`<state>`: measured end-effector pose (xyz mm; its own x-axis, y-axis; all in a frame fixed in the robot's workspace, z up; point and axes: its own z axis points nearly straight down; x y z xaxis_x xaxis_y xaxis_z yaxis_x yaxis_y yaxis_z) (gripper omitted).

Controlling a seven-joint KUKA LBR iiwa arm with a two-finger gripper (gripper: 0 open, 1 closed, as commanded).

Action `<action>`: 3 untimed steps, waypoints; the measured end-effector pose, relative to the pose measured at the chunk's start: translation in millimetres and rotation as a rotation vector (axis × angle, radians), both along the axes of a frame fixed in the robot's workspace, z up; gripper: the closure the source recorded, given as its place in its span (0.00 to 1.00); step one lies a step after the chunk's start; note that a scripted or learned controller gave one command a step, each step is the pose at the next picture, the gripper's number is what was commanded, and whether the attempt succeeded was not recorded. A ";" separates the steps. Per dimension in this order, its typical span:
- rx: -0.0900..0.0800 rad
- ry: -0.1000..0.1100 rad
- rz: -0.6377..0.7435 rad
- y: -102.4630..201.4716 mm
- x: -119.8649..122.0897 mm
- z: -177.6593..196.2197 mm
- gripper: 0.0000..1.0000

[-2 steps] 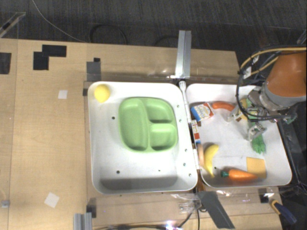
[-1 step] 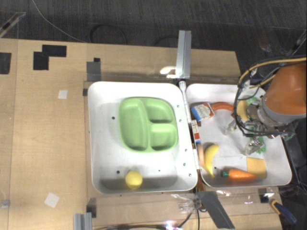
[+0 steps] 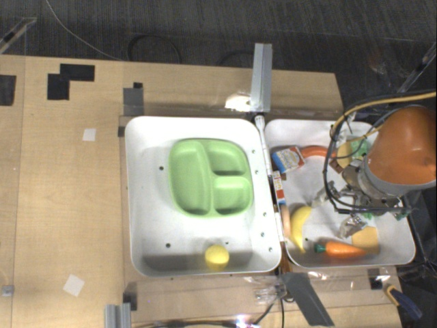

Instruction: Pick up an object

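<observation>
The right bin (image 3: pixel 307 130) holds a banana (image 3: pixel 298 225), an orange carrot (image 3: pixel 343 250), a pale yellow wedge (image 3: pixel 367 238), a blue and red packet (image 3: pixel 287 159) and a curved orange piece (image 3: pixel 314 152). My arm's orange band (image 3: pixel 405 147) hangs over the right side of this bin, and the gripper (image 3: pixel 356 219) reaches down just above the yellow wedge and the carrot. Cables and the wrist cover the fingers. In the left bin (image 3: pixel 140 183) lie a green divided tray (image 3: pixel 209 176) and a small yellow ball (image 3: pixel 217 255).
A metal post (image 3: pixel 261 79) stands at the back between the two bins, above the divider (image 3: pixel 268 183). Black tape marks (image 3: pixel 69 79) sit on the wooden bench to the far left. A clamp bracket (image 3: pixel 307 299) sticks out at the front edge.
</observation>
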<state>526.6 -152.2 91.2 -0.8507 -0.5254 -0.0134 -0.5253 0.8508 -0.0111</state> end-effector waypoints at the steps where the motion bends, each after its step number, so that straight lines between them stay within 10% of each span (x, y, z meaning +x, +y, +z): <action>1: 0.000 -0.008 -0.010 43.9 -19.6 0.9 0.00; 2: 0.000 0.002 0.092 13.5 59.1 -0.9 0.00; 3: 0.000 -0.001 -0.087 -26.5 -21.8 -0.1 0.00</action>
